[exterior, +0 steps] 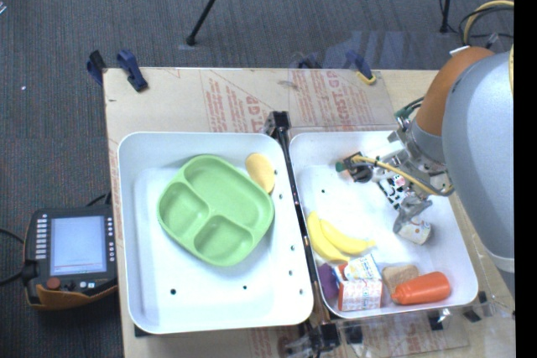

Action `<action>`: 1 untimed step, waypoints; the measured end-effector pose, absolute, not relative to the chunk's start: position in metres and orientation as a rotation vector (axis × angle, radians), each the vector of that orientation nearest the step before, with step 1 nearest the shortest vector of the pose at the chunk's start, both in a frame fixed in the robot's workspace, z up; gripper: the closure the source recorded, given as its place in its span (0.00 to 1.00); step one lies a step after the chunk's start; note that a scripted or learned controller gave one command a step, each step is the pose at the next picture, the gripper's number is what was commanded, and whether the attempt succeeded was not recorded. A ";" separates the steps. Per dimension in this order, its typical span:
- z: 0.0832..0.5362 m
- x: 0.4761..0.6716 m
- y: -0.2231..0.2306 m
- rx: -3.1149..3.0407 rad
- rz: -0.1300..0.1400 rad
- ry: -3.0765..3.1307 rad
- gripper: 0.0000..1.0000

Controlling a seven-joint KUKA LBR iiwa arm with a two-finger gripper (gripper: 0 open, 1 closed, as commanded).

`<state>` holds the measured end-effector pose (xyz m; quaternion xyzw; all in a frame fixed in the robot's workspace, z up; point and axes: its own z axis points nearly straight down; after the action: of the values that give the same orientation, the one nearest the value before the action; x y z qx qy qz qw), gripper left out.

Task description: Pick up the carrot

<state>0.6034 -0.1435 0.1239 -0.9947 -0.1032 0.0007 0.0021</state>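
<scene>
Nearest the camera, the carrot [422,288] lies on its side in the front right corner of the right bin [463,241], close against the front wall. Just to its left sits a brown block [399,274], touching or nearly so, then a small carton [359,293] and a purple item [328,281]. Risk: a finger descending on the carrot's left end may strike the block, and the bin walls leave little room on the front and right sides.

Mid-bin, a banana [333,237] lies near the divider, well clear of the carrot. A small white cube [414,230] sits directly beneath the gripper [409,210]. Risk: closing here takes the cube, not the target.

The gripper hangs over the bin's middle, near the carrot but short of it; whether it is spread or pressed together cannot be told, and nothing is visibly pinched.

Farther left, the left bin [134,205] holds a green plate [216,210] and a yellow item [260,172], neither a concern
</scene>
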 end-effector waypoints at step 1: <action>0.122 0.548 -0.211 -3.109 0.010 -0.429 0.00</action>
<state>0.5480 -0.2108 0.1224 -0.9906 -0.1367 0.0030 0.0015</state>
